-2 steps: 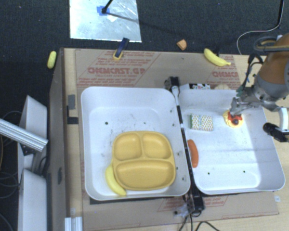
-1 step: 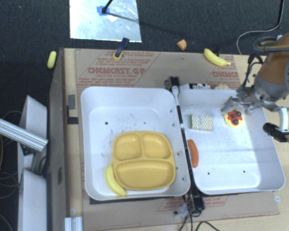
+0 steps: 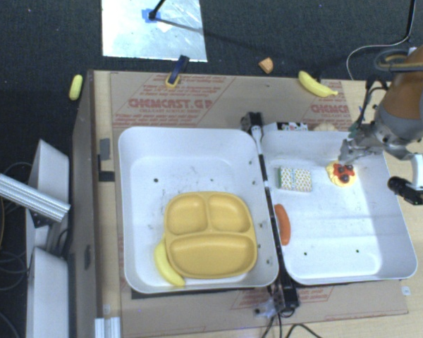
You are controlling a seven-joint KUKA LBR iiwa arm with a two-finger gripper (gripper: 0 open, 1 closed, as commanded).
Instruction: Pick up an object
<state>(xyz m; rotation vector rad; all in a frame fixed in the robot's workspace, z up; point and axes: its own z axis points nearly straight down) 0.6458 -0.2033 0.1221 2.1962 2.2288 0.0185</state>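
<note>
My hand (image 3: 348, 158) hangs over the far right corner of the right bin (image 3: 381, 259), its tip right above a small yellow toy with red and dark spots (image 3: 341, 174); I cannot tell whether I am clenched or released, nor whether I touch the toy. My arm (image 3: 407, 104) comes in from the right, bent down at the wrist. Near the toy lies a speckled green-and-white pad (image 3: 295, 179), and an orange carrot-like piece (image 3: 283, 224) sits by the divider. The left bin (image 3: 148, 160) carries a yellow divided tray (image 3: 210, 234) with a yellow banana (image 3: 166, 266) beside it. Another banana (image 3: 316, 84) lies on the desk (image 3: 218, 97)
</note>
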